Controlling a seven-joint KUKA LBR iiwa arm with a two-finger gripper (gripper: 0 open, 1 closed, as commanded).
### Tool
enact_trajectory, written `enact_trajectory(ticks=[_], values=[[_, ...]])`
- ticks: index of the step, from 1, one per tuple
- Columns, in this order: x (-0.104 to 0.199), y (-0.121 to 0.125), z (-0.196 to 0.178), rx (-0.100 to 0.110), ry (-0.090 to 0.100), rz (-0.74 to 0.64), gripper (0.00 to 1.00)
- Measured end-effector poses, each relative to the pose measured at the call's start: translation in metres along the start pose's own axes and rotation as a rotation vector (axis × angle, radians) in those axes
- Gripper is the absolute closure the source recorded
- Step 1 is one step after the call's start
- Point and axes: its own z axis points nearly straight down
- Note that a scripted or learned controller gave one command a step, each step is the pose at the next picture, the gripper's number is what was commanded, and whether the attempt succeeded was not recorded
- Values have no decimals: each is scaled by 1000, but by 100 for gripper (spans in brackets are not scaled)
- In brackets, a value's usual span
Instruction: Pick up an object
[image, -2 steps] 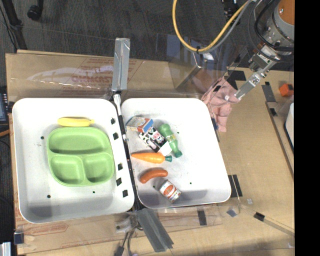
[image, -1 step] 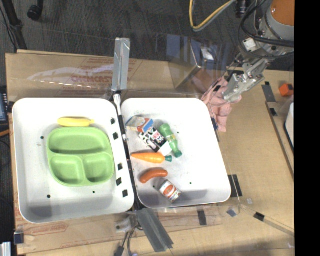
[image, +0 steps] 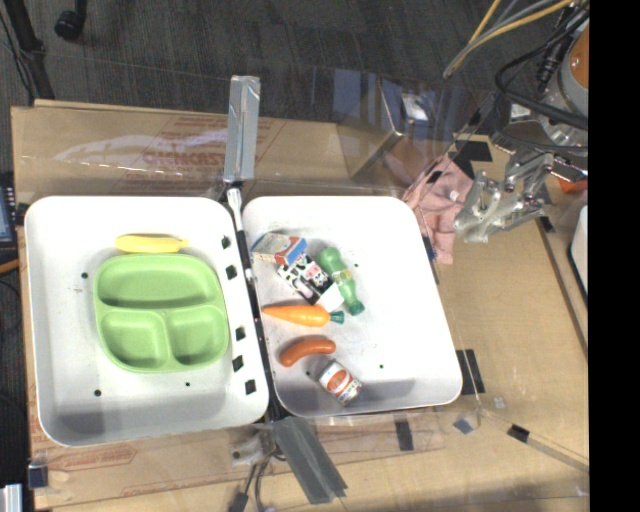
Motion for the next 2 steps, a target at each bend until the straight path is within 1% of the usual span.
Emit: enact_trajectory(ticks=[2], values=[[-3, -3, -20, 2, -2, -11, 100]])
